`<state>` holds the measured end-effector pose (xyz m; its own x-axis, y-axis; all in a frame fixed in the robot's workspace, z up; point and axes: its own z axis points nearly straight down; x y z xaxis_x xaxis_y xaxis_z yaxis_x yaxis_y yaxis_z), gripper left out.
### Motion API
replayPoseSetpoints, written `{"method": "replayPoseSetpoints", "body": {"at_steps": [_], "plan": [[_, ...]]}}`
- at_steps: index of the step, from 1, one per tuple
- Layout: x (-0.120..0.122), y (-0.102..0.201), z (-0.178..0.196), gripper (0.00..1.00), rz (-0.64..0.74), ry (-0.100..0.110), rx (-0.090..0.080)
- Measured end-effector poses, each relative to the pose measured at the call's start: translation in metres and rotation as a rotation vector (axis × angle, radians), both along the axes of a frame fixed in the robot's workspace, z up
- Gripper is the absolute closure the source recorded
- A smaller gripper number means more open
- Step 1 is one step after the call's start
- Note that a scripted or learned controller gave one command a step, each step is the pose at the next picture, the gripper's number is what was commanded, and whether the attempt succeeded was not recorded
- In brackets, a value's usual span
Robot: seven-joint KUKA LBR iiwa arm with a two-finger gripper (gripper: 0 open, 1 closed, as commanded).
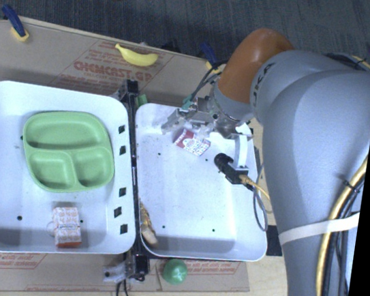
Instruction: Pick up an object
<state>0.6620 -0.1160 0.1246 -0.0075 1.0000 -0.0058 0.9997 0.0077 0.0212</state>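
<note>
Grey arm (307,162) reaches in from right, orange band uppermost, wrist bent down, gripper (192,121) low.

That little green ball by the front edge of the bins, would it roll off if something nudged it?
Probably. The green ball looks round and smooth, so it would likely roll. It sits on flat cardboard outside the right bin, with no wall in front of it.
</note>
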Motion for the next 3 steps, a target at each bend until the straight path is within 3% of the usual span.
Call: {"method": "replayPoseSetpoints", "body": {"at_steps": [1, 2, 3], "plan": [[0.001, -0.002, 0.012, 1.00, 0.002, -0.001, -0.005], [0.000, -0.002, 0.012, 0.00, 0.003, 0.000, -0.005], [-0.055, 0.003, -0.028, 0.00, 0.000, 0.013, 0.004]]}}
